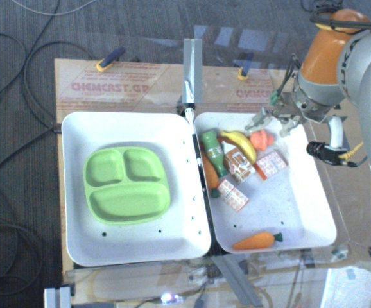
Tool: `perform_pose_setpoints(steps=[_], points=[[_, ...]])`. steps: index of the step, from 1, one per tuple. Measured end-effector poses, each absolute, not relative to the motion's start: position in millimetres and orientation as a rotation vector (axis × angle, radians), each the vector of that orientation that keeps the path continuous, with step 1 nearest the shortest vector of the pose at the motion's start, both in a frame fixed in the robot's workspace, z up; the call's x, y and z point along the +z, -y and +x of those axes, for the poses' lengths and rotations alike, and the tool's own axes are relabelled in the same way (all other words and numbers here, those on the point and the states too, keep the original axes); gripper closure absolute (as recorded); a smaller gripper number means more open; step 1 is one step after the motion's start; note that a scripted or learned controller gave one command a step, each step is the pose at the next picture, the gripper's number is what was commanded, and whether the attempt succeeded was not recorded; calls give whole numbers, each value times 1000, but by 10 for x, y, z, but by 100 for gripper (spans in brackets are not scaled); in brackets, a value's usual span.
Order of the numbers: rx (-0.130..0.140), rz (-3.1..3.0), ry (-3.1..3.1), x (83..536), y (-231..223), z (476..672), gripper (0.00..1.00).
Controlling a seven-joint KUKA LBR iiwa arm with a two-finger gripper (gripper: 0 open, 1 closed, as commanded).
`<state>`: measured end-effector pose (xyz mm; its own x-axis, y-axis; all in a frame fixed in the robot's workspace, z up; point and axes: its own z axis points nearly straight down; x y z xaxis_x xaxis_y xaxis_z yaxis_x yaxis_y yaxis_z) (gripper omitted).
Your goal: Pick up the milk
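Glossy white plastic bins (76,191) — a smooth green plastic tray (128,185), printed card milk carton (239,165).

Green divided plate (127,184) sits mid left bin (76,236). In the right bin (314,223): green bottle (214,151) at ten o'clock, banana (241,144) just right of it, carrot (256,240) at six o'clock.

This is a robotics lab or test cell, not a home. The worktop (140,85), a bare board stamped with a maker's name, lies left of the end effector (274,117) and is held by yellow-and-blue clamps (110,59). It stands on grey carpet (76,18) strewn with loose cables (18,50). Two white bins (70,172) sit below-left of the end effector, one holding a green divided tray (128,185), the other toy food (237,162).
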<state>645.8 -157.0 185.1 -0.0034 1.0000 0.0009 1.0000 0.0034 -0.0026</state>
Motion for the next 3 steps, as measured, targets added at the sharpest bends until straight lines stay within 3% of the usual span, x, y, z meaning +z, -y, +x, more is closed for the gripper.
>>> perform_pose_setpoints(steps=[1, 2, 3], points=[[3, -2138, 2316, 1236, 1427, 6476, 0], [-6, -1563, 2787, 1154, 1316, 6237, 0], [-28, -1578, 2791, 1128, 1276, 6076, 0]])
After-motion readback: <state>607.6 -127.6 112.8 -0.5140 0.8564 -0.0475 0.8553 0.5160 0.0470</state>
